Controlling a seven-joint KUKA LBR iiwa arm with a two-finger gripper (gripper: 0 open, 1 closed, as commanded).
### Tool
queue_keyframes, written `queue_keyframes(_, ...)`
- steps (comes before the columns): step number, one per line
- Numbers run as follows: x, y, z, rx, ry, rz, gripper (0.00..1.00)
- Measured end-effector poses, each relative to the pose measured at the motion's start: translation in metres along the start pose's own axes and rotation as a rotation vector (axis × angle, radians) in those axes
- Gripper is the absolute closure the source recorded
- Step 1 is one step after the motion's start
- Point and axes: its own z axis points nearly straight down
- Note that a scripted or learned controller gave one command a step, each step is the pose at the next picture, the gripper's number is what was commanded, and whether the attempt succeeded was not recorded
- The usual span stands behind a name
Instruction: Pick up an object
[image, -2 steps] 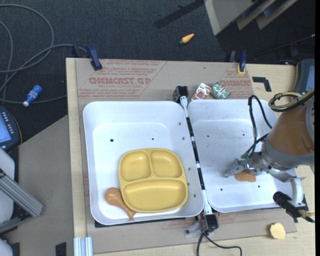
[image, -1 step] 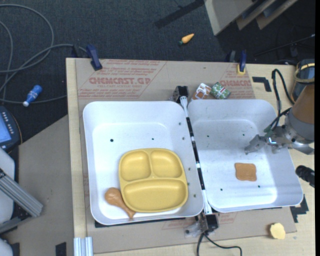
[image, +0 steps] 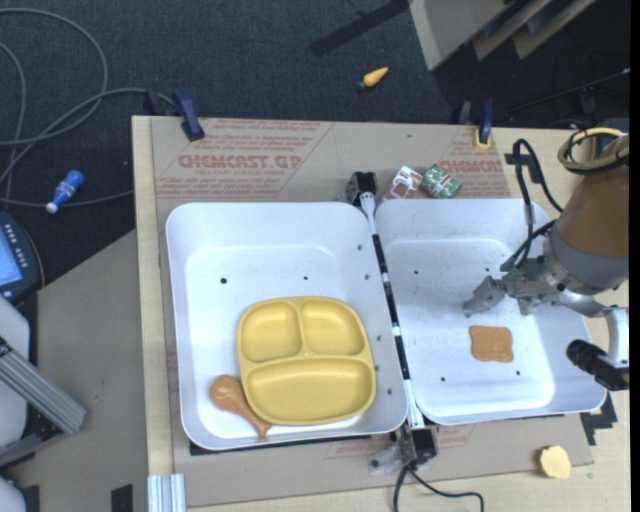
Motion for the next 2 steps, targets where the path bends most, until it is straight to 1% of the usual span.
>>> queue_keyframes(1,-0.009,-0.033,0.067,0.002,-0.004,0.008,0.0)
queue_keyframes(2,-0.008,-0.03,0.054,-0.004,-0.004,0.005,1.0)
